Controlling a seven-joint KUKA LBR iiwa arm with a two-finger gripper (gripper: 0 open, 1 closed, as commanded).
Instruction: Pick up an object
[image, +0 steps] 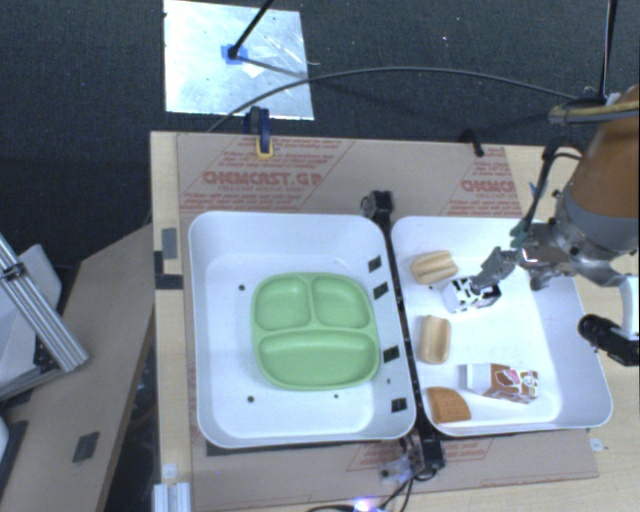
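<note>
A small black-and-white object (470, 293) is lying in the right bin (575, 330), and the gripper (478, 288) is hanging right over it, likely because it is the chosen target. Whether anything is being gripped is impossible to tell. Three bread-like pieces (433, 338) and a small carton (503, 381) are sitting nearby, while a green divided plate (315, 329) is occupying the left bin (225, 300).
</note>
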